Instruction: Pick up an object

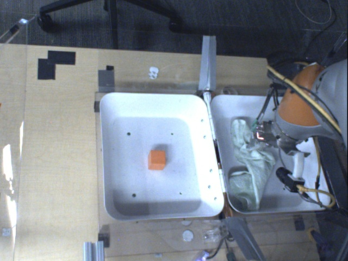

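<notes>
From above the bench, two shallow white bins sit side by side on the pale wooden top. The left bin (117, 145) has a small orange cube (157, 160) lying near the middle of its floor, a little below centre, well apart from every wall. Nothing is touching it.

The right bin (223, 145) holds a crumpled pale green cloth (249, 165), which runs from the upper middle of the bin down toward the near wall, bunched thicker at its lower end. The arm (321, 97) comes in from the right, grey with its orange band showing as a rounded bulge above the wrist. It hangs over the right bin, and the gripper (262, 135) is down at the upper right edge of the cloth, where a small red light glows on the wrist hardware. From where I stand the wrist body and cables cover the claw, so I cannot tell how far it is spread or whether it has any cloth in it.

A yellow cable and some black leads loop along the right side of that bin, below the wrist. A grey metal post (208, 64) stands at the far end of the seam between the bins. On the bench top to the far left are black tape marks (53, 63), and beyond the bench the black legs of a chair base (109, 1) rest on dark carpet.
</notes>
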Robot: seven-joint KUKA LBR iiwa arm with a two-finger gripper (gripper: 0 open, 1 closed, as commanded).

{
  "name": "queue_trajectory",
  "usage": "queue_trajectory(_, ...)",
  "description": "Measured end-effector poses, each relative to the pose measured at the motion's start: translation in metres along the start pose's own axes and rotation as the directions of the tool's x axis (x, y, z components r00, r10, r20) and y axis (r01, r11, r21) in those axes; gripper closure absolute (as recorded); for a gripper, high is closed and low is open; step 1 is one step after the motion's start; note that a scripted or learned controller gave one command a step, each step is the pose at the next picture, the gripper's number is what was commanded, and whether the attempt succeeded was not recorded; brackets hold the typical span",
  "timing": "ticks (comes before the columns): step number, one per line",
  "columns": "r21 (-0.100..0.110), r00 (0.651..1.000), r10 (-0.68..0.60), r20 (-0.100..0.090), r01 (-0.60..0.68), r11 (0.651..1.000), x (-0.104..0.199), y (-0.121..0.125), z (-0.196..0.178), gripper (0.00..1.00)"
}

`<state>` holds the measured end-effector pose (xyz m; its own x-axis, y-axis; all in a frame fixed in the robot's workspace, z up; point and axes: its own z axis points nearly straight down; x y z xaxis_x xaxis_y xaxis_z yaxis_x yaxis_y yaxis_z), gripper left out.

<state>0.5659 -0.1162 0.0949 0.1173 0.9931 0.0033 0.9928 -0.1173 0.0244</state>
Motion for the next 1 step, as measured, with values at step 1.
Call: queue_trajectory(1,0.02,0.973,0.232,0.008,-0.233,0.972,0.0425,0.034,-0.0892,1.0)
